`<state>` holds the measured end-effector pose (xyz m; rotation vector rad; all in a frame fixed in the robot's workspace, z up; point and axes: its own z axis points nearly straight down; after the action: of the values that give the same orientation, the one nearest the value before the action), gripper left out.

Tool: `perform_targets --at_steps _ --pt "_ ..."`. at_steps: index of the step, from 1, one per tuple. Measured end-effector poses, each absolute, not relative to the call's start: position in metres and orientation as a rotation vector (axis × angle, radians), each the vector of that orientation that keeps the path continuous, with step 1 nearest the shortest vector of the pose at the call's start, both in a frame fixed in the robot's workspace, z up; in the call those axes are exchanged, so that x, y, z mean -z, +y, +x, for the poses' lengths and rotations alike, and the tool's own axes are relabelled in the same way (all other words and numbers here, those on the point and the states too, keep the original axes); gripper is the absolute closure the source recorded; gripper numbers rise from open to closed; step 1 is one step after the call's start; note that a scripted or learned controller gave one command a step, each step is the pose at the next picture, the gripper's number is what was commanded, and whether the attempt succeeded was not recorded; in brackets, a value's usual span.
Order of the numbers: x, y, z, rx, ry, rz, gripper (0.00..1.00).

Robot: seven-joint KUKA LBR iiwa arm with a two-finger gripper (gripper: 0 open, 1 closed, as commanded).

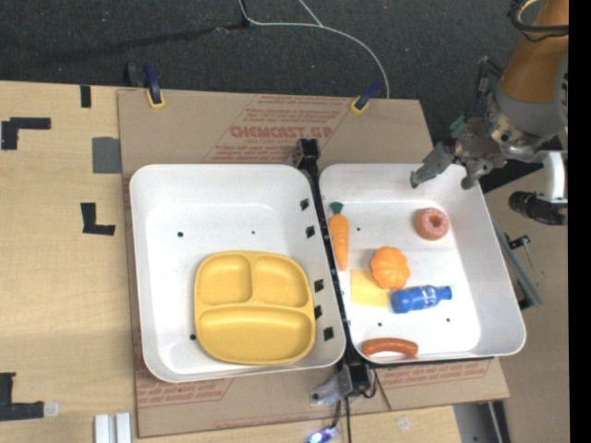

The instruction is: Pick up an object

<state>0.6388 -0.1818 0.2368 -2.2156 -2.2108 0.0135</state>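
1. Hand (447,172) hangs over the far rim of the right bin (489,275), fingers spread apart w/ nothing between them – no grasp yet.
2. Candidates all lie in the right bin: carrot (339,239) against the left wall, donut (430,223) nearest the hand, small orange pumpkin (390,266) mid-bin, blue bottle (420,298) just below it, yellow flat piece (366,291) partly under the pumpkin and bottle, sausage (389,347) by the near rim.
3. Left bin (148,275) carries a yellow divided plate (254,306) – wide and flat, poor fit for a two-finger pinch.
4. Best bet, I'd judge: the donut. Looks like a light toy, prob. stiff plastic, maybe a bit slick. It sits apart from its neighbours, so fingers have room either side. Take it across the outer edge.
5. Bottle is a fair 2nd choice – grip across the body, not lengthwise; round, so it may roll.
6. Carrot is risky: touching or v. near the bin wall, little finger clearance on that side.
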Motion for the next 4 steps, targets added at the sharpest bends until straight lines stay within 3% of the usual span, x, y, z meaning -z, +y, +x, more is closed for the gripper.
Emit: perform_targets --at_steps 1,4 --pt "-0.245 -0.181 0.641 -0.002 -2.222 -2.220 0.00" --pt "-0.102 -0.199 0.640 -0.007 -2.221 -2.220 0.00"
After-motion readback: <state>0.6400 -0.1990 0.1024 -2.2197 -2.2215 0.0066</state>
